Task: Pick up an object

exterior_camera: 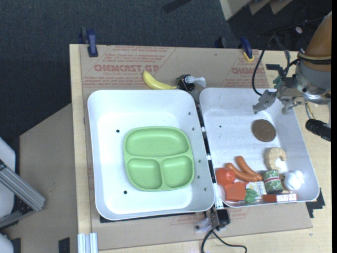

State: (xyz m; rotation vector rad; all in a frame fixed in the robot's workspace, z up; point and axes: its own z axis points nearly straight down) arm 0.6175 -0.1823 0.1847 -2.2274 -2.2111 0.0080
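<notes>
Grey arm [314, 73] with orange band, black cables, metal gripper [276, 101].

a flat brown round patty [264, 130] lies alone in the right bin's [226, 115] upper half. toward the near edge cluster two orange sausages [246, 168], a red pepper [225, 175], a pale bread roll [275, 156], a small can [272, 181] and a white lump [294, 181].

Bright, even overhead light; the white bins [105, 141] nearly wash out, shadows stay faint, and fine detail is slightly soft
</notes>
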